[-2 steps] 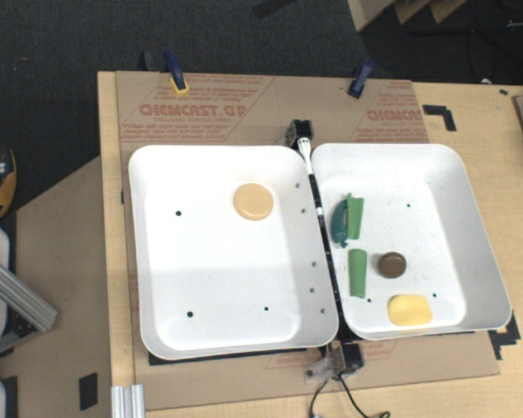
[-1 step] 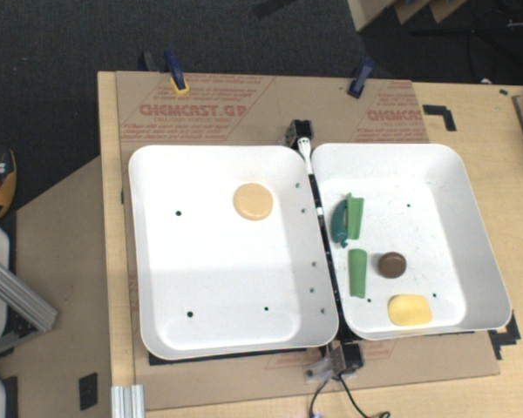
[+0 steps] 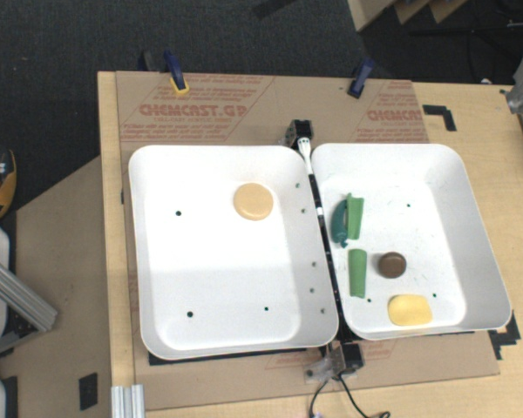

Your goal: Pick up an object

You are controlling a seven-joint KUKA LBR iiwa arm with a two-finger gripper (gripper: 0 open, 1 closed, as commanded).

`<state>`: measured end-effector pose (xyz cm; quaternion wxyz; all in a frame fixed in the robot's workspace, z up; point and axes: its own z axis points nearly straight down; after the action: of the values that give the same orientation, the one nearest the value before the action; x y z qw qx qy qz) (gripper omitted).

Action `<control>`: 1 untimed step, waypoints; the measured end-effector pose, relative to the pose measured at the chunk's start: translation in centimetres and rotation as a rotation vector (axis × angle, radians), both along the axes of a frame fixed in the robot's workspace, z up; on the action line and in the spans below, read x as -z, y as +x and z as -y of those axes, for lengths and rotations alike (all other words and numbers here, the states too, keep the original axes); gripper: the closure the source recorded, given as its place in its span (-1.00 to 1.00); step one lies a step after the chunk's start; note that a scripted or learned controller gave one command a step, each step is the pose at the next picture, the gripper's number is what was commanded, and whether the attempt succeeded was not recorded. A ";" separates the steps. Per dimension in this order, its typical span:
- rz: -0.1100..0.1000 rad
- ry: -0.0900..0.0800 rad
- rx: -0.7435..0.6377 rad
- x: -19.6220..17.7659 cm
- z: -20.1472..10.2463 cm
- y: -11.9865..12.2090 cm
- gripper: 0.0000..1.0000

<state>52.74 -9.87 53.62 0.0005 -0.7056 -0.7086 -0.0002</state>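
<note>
Objects lie in both bins: a tan disc [image 3: 254, 202] alone in the left bin [image 3: 157, 259]; in the right bin [image 3: 453, 190], a teal piece [image 3: 341, 222], green block [image 3: 356, 273], brown ball [image 3: 392, 265] and yellow piece [image 3: 410, 310]. Whether the pincer is released or clenched, I cannot tell. Likely trouble: the ball could roll off, and the green pieces near the wall leave little finger room.

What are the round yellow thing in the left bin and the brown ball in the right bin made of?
The round pale-yellow disc looks like matte plastic or foam: smooth, even colour, no shine. It could be a toy biscuit. The small dark-brown ball looks dull and slightly rough, perhaps rubber or wood. The picture is too small to tell for sure.
</note>
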 end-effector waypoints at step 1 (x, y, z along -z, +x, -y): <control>-0.001 0.000 0.000 0.1 -5.4 -3.1 1.00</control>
<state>49.66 -4.48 53.56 0.0011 -0.7056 -0.7086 0.0002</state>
